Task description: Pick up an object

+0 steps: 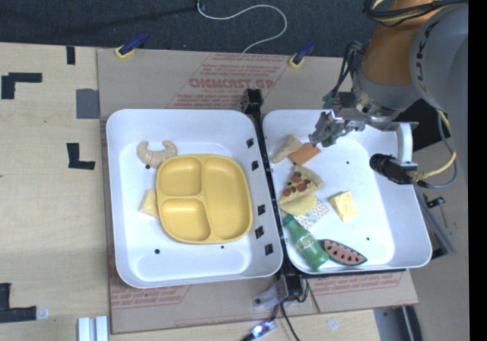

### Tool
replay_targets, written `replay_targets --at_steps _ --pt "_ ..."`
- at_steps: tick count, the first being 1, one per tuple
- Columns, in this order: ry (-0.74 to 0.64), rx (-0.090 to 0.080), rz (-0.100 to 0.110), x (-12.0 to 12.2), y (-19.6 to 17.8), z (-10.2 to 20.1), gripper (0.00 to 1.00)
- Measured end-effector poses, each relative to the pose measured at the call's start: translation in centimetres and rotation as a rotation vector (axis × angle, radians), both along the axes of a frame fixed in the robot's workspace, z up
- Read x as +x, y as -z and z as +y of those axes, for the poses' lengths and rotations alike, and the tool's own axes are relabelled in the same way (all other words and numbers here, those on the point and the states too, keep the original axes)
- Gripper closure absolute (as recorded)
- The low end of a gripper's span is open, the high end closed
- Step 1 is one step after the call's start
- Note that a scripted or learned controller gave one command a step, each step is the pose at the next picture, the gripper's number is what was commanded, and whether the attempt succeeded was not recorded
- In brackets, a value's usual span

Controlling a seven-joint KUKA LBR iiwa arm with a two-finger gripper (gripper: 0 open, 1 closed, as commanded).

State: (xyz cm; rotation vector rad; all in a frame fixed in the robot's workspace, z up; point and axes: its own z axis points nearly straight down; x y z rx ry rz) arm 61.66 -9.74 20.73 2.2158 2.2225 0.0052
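Left bin point(125, 202): a yellow divided plate point(204, 198) lies at centre, with a tan croissant point(155, 152) just beyond its far-left corner and a pale yellow wedge point(148, 202) touching its left edge. Right bin point(396, 233): a beige wedge point(286, 147) and an orange block point(303, 154) lie side by side near the far-left corner; the block's long axis runs from lower left to upper right, its upper-right end toward the gripper point(326, 134). Nearer the camera lie a pizza slice point(300, 186), a green bottle point(304, 243), a watermelon slice point(343, 253) and a yellow cheese cube point(344, 205). The gripper hangs just beside the orange block; whether the fingers are open or closed cannot be told.
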Motion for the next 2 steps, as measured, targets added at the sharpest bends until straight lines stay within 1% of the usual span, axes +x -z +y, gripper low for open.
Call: replay_targets --at_steps 1,2 --pt "0.001 0.000 0.004 0.0 -1.8 0.1 1.00" --pt "-0.002 0.001 0.006 -0.4 -2.6 4.9 1.00"
